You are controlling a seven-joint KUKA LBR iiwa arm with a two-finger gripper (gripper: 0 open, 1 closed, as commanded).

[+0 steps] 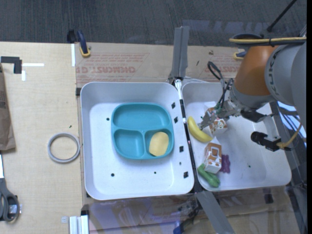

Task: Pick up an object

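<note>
My gripper (214, 121) hangs low in the right bin (253, 172), just right of a yellow banana (198, 130) that lies by the bin's left wall. A small white and orange carton (213, 158) stands a little in front of the gripper, with a purple item (225, 163) beside it and a green item (209, 176) at the bin's front left corner. A small pale object sits right at the gripper's tip; whether it is held is unclear.
The left bin (97, 169) holds a teal divided plate (139, 123) with a yellow round item (159, 144) in its right front compartment. A grey ring (64, 147) lies on the bench to the left. A divider (181, 116) separates the bins.
</note>
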